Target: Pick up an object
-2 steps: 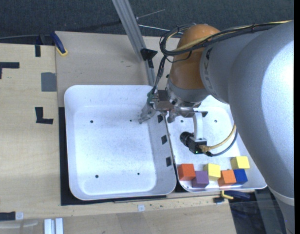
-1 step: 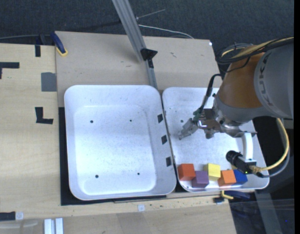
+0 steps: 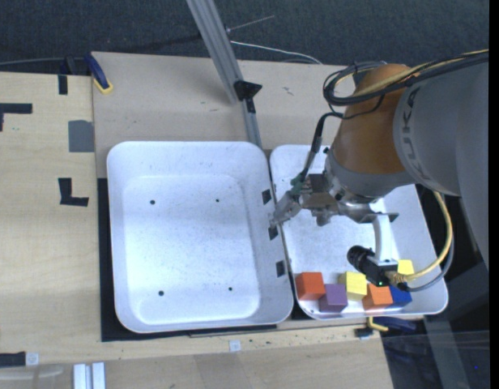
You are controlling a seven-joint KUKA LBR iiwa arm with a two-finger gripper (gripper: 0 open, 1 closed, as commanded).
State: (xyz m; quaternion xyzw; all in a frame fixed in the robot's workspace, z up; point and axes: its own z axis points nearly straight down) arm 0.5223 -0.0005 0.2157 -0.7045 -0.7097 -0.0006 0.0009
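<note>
1. Camera view, the layout: two white bins side by side on the bench. The left bin (image 3: pixel 185 233) has nothing but specks on its floor. All the pickable stuff sits in the right bin (image 3: pixel 420 217), bunched along its near edge toward the near-right corner.

2. The candidates: an orange block (image 3: pixel 311 284) nearest the divider between the bins, a purple block (image 3: pixel 336 296) just beside it, then a yellow block (image 3: pixel 356 284), a second orange block (image 3: pixel 379 296), a blue block (image 3: pixel 400 297) and a small yellow block (image 3: pixel 405 267) right by the corner. The last four are touching or nearly so.

3. The gripper (image 3: pixel 294 201) hangs over the right bin's left edge, around its middle, well apart from the blocks. Honestly can't tell what state it's in, the wrist hides too much. Nothing is visibly in it.

4. How I'd do it: go for the orange block by the divider. It has the most free space around it, though purple is close on one side.

5. Watch out: it sits close to the bin wall, so come straight down and line the grasp up along the free sides, not across the purple neighbour.
</note>
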